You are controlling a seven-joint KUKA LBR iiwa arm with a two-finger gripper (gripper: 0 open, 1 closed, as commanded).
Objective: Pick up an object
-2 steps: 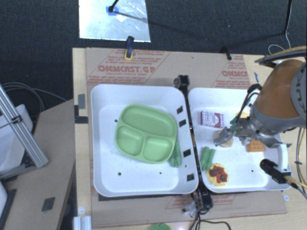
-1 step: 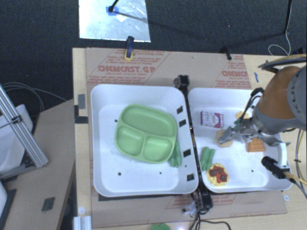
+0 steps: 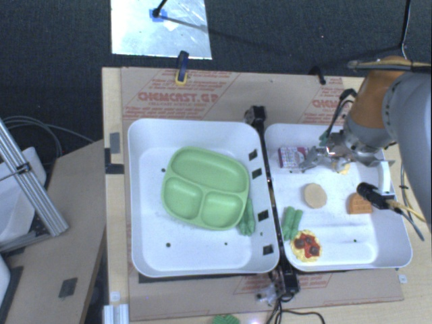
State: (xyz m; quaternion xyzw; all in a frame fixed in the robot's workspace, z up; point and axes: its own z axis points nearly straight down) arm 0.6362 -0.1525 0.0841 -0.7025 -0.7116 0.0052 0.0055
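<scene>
In the right bin, my gripper hangs low over the far part, just right of a small red-and-white packet and close to it. Whether it touches the packet is unclear. Nearer the front lie a round tan cookie, an orange wedge, a bunch of green beans and a small toy pizza. None of these is lifted.
The left bin holds a green divided plate, with a small green item at its right edge. The bins' shared wall runs between plate and gripper. The arm enters from the right.
</scene>
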